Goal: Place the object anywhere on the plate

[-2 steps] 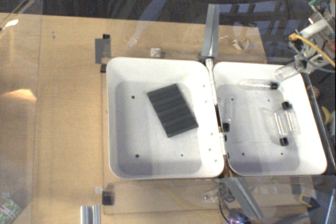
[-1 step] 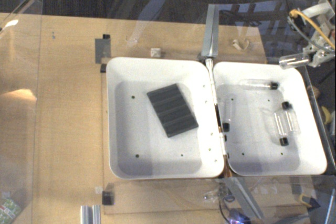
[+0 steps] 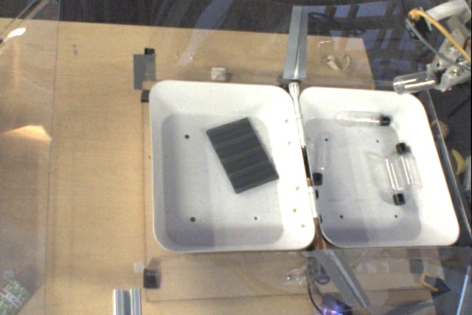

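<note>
A dark grey ribbed plate (image 3: 242,155) lies tilted in the middle of the left bin (image 3: 166,181). Three clear tubes with black caps lie in the right bin (image 3: 435,225): one (image 3: 361,116) along the far side, a wider one (image 3: 400,173) toward the right, and one (image 3: 317,158) against the left wall. The gripper (image 3: 414,83) hangs at the upper right, above the far right corner of the right bin and apart from all the tubes. Nothing is seen in its grasp.
A metal bar (image 3: 296,44) runs back from the seam between the bins. Small black blocks (image 3: 145,68) and a pale scrap (image 3: 218,74) sit on the wooden bench around the left bin. A yellow cable (image 3: 435,22) loops by the arm.
</note>
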`<state>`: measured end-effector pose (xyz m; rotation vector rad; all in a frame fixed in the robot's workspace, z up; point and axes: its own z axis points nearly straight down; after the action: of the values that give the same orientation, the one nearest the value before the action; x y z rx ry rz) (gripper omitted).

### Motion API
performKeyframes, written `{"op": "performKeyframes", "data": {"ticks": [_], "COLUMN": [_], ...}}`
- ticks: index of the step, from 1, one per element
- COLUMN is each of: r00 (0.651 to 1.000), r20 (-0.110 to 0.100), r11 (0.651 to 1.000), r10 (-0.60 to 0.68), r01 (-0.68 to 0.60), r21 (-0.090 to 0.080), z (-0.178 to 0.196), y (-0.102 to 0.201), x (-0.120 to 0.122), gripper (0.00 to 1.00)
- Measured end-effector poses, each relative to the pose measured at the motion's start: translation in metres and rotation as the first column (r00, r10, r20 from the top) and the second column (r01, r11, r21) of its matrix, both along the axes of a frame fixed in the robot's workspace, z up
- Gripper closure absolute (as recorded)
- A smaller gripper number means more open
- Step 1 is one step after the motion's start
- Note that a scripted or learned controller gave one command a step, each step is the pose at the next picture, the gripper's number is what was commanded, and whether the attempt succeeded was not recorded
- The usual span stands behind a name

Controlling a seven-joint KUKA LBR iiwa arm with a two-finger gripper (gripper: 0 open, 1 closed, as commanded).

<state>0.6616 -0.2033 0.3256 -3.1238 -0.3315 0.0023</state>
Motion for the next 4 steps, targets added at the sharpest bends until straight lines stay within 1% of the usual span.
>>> {"op": "performKeyframes", "data": {"ticks": [1,2,3,4], "r00": [1.0,1.0,1.0,1.0], "r20": [0.0,0.005,0.005,-0.001], "r11": [1.0,1.0,1.0,1.0], "r10": [0.01,-0.004,-0.003,-0.009], "r01": [-0.01,0.004,0.003,0.009], "r21": [0.0,0.001,0.004,0.001], "z": [-0.008,0.11,0.12,0.092], "y": [0.0,0.069,0.07,0.055], "x": [0.002,-0.021,-0.02,-0.002], "gripper": [1.0,1.0,1.0,1.0]}}
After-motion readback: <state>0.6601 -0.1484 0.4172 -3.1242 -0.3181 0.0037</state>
